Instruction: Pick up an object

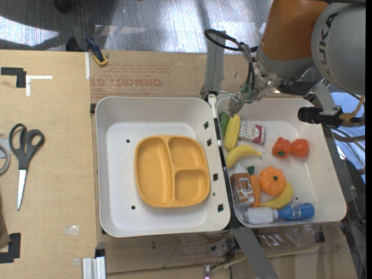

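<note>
- The gripper (239, 102) hangs over the far left corner of the right bin (329, 173), just above the corn cob (232, 131); nothing sits between its fingers, though whether they are apart or together I cannot tell from here.
- Beside the corn lie a small red-and-white box (251, 132) and a banana (242, 153).
- Orange peppers (290, 147) sit to the right, apart from the rest.
- Nearer us: a pumpkin (272, 180), a brown packet (242, 189) and a blue-and-white bottle (280, 213).
- The left bin (113, 156) carries a yellow divided plate (172, 171).
- Scissors (23, 156) rest on the bench at far left.
</note>
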Robot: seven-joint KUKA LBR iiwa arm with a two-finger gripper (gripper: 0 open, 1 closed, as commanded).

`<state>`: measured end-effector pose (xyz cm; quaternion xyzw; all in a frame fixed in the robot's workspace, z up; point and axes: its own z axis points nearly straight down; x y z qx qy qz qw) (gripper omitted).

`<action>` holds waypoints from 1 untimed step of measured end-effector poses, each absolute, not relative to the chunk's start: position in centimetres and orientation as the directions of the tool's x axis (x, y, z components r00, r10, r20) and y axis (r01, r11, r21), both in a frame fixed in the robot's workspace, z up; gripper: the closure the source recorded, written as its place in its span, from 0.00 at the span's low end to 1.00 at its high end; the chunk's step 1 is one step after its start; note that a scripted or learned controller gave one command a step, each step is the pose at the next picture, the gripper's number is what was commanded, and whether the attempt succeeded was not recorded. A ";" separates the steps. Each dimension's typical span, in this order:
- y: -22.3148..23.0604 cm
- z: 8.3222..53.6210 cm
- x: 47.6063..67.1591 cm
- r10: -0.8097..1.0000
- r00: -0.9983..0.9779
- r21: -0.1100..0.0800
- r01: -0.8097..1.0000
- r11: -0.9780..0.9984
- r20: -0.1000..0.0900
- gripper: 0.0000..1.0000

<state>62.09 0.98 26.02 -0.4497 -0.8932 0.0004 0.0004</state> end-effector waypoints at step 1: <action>8.5 21.6 55.1 0.890 -0.456 -0.003 0.890 0.456 0.000 1.00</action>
